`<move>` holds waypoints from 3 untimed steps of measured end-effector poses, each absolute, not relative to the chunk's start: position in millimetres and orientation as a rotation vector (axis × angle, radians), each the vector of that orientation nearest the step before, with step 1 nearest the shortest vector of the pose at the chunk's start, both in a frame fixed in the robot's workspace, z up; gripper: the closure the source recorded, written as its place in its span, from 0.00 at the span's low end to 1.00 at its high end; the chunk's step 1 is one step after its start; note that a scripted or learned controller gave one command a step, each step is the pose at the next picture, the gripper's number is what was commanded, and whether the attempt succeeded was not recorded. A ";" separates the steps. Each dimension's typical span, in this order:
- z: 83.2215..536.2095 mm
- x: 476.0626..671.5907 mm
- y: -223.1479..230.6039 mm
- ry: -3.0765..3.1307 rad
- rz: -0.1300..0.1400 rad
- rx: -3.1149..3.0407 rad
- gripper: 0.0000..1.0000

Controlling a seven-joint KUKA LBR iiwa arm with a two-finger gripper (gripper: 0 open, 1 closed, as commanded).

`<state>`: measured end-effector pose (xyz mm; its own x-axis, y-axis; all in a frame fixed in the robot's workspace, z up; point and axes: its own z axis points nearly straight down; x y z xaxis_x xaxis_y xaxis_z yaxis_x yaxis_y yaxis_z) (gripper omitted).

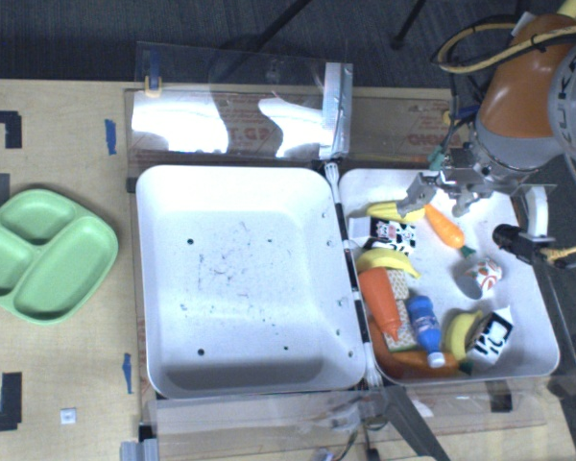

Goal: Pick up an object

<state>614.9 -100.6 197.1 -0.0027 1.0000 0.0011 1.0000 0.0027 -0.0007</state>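
- The gripper hangs over the upper part of the right bin, its two fingers spread apart with nothing between them.
- Just below its fingertips lies a small carrot, and to the left of that a banana near the bin's upper left corner.
- A black-and-white cow-patterned box sits under that banana, with a second banana just below it.
- An orange bottle and a blue bottle lie side by side in the lower half of the right bin, crowded against its left wall.
- A third banana and a black-and-white cube sit at the lower right of that bin; a small round white-and-red thing lies apart near the right wall.
- The middle of the right bin, between carrot and round thing, has some bare floor.
- The left bin offers wide open room in the centre of the frame.
- A green divided plate rests on the table at far left, well apart from both bins.
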 end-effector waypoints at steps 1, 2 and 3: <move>148.3 608.8 -178.5 -2.219 0.001 -2.223 0.00; 148.4 608.9 -178.4 -2.219 0.000 -2.223 0.00; 86.1 629.2 -192.9 -2.386 -0.002 -2.047 0.00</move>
<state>629.2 -192.9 86.1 -0.1522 0.9884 -0.0004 0.9884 0.1522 0.0023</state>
